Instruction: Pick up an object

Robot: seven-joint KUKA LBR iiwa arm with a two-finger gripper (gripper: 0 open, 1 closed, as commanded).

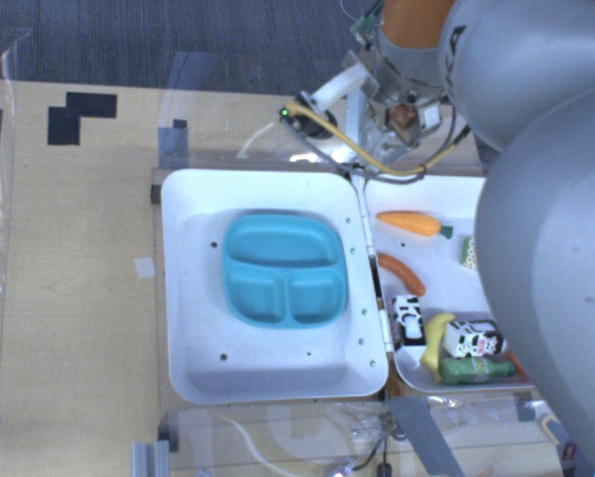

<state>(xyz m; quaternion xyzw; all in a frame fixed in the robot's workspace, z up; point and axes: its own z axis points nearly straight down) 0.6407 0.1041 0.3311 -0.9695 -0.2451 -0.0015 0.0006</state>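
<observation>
Worktop (pixel 78 266) carried two white bins side by side. Left bin (pixel 193 366) held a blue divided tray (pixel 282 281) in its middle. Right bin (pixel 431 256) held the pickable things: an orange carrot (pixel 412 224) toward its far edge, a red sausage (pixel 401 273) just beside the shared wall, and near the front edge a tight group w/ a black-white cow piece (pixel 407 321), a banana (pixel 437 338), a second cow-pattern item (pixel 473 341) and a green bottle (pixel 474 371).

Tool (pixel 401 117) hung above the far edge of the bins, well apart from every object, w/ cables around it. I could not tell how wide it stood; nothing was seen held in it.

Risks, as I judged: the front group was packed and touching, so a descent there could push neighbours or catch two things. Sausage lay close to the wall, so the tool might hit the rim. Carrot looked the safest, being alone, but it was round and could roll or slip. Arm body also covered part of the right bin, so some items may be hidden.
</observation>
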